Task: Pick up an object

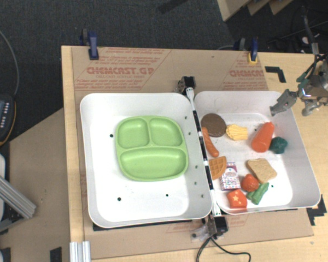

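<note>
My gripper (294, 105) hangs over the far right corner of the right bin (300, 192), open, with nothing between its fingers. Below and left of it lies an orange carrot (263, 137), with a dark green piece (278, 144) beside it. Further left are a yellow corn piece (236, 132), a brown round patty (213, 124) and a sausage (209, 143). Nearer the front lie a waffle (217, 167), a pink packet (229, 178), a bread slice (261, 170), a tomato (250, 182), a green pepper (259, 193) and an orange-red piece (236, 199).
The left bin (98, 195) holds a green divided plate (151, 148). A black divider rail (199, 146) runs between the bins. Blue clamps (92, 43) grip the far edge of the cardboard-covered bench.
</note>
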Robot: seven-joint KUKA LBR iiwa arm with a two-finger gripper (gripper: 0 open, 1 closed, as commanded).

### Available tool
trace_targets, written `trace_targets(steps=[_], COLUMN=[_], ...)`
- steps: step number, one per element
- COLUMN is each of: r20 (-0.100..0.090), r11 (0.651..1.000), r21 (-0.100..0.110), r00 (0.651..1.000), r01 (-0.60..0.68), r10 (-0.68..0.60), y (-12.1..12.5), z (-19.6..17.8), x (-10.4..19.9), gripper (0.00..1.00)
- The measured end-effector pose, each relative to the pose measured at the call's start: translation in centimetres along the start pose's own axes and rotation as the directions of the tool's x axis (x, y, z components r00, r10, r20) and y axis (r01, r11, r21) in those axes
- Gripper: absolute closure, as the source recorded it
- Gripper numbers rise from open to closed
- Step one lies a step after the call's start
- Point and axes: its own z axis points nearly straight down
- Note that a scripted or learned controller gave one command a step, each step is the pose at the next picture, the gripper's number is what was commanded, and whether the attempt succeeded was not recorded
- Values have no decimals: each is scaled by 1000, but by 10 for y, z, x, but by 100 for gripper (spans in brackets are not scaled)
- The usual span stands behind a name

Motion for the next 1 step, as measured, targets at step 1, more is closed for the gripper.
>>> trace_targets(steps=[1], r20=[-3], r11=[1000], r21=[12], r00=[1000], r01=[-2], r10=[2], y=[-2], z=[123], x=[-16], gripper=[0])
